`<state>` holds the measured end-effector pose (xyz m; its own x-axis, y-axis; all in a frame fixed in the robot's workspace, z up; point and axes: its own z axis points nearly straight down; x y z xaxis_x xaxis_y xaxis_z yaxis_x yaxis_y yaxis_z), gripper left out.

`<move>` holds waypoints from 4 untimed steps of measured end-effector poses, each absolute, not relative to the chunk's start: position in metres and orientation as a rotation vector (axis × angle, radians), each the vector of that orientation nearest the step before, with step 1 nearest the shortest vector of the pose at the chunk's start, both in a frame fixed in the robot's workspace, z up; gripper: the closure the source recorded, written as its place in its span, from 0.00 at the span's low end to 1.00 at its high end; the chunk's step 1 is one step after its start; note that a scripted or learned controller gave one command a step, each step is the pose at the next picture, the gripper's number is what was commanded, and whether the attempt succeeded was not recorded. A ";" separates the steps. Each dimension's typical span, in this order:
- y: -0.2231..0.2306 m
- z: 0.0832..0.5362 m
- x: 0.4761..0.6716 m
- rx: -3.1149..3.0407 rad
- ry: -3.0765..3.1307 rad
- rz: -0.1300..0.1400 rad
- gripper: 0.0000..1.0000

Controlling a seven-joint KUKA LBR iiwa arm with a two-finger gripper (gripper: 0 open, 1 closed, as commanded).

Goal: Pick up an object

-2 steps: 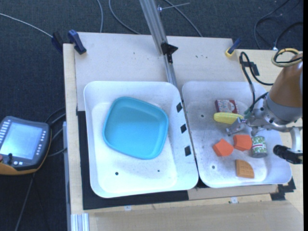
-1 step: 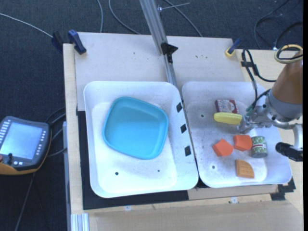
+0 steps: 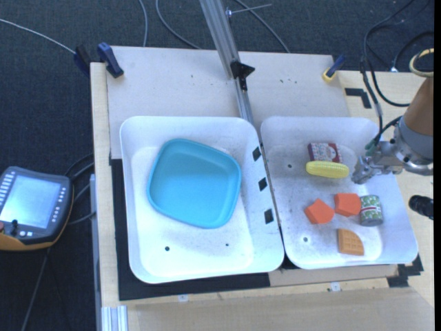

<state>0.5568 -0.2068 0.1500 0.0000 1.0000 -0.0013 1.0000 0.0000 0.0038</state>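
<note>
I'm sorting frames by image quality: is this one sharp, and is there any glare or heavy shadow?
Camera view: evenly lit, shadows soft; the blue plate and yellow toy look fairly sharp, the claw slightly soft; mild sheen on the white bin rim.

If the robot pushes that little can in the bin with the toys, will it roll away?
Probably not at first: the little can seems to stand upright, so a gentle push would likely slide it. A push up high might tip it, and then its round side could roll. The orange block sits close against it and might stop it.
</note>
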 end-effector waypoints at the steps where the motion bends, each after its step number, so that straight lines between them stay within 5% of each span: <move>1: -0.199 0.208 0.554 2.217 2.219 0.005 1.00; 2: -0.199 0.226 0.555 2.220 2.220 0.002 1.00; 4: -0.104 0.234 0.556 2.217 2.226 0.002 1.00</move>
<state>0.5559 -0.1042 0.2337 -0.0039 1.0000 0.0011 1.0000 0.0039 0.0007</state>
